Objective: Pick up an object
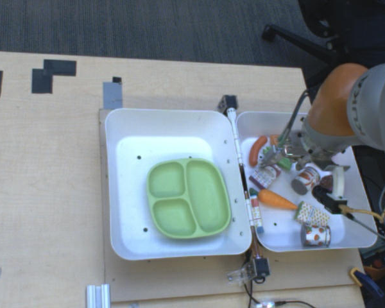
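The arm [362, 111] leans in from the right over the right bin [354, 236], its orange band [333, 104] sitting above the wrist. The gripper [283, 151] is down low in the upper middle of that bin, in among the clutter. From where I stand I cannot tell how it is set or whether it has anything, since the wrist and the jumble beneath it blur together.

The things to pick from all lie in the right bin. A red sausage-shaped toy [258, 147] rests near the bin's upper left corner, just left of the gripper. Below it sits a small crumpled packet [263, 176], and below that an orange carrot [277, 200] lies at a slant, pointing toward the lower right. A patterned cup [314, 236] lies on its side near the front wall, with a checkered piece [312, 214] just above it. A grey round lump [299, 186] sits right of the carrot.

The left bin [125, 191] holds 1 green plate [188, 198] with 3 compartments, lying flat in the middle, well apart from the gripper.
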Robot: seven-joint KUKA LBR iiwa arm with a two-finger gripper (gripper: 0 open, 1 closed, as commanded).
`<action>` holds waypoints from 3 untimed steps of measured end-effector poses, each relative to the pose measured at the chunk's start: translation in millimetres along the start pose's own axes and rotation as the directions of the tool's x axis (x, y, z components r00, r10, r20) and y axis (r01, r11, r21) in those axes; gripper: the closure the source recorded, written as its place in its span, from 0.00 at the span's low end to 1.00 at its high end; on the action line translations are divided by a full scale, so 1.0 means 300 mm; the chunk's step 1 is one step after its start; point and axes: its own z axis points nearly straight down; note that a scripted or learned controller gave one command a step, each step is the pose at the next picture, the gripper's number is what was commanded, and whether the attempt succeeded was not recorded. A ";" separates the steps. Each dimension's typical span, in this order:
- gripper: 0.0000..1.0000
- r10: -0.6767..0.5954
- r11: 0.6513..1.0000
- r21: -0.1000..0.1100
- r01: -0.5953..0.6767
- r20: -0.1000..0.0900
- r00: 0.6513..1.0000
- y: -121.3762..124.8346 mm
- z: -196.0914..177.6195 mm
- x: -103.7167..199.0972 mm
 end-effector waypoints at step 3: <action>0.00 0.000 1.000 -0.016 0.000 0.002 1.000 -0.182 -0.017 0.035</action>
